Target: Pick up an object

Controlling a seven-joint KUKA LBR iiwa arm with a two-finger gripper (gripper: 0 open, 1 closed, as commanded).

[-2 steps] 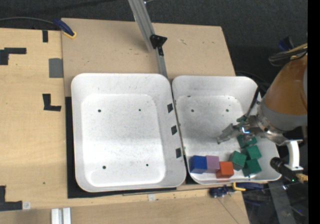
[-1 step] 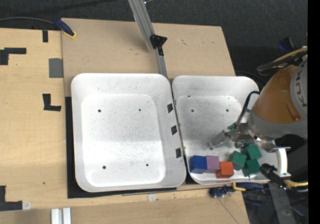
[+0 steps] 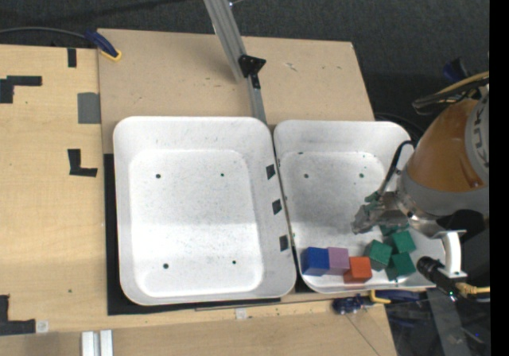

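In the right bin several small blocks lie along the front edge: a blue block, a lilac block, an orange block and green blocks at the front right corner. My gripper reaches in from the right and hangs low over the bin floor, just behind and left of the green blocks. Its grey fingers point toward the bin's middle, with nothing visible between them. The arm's orange band covers the bin's right wall.
The left bin sits beside the right one. A slanted metal rail crosses the bench behind the bins. Black tape marks and a blue-yellow clamp lie on the wooden bench at the left.
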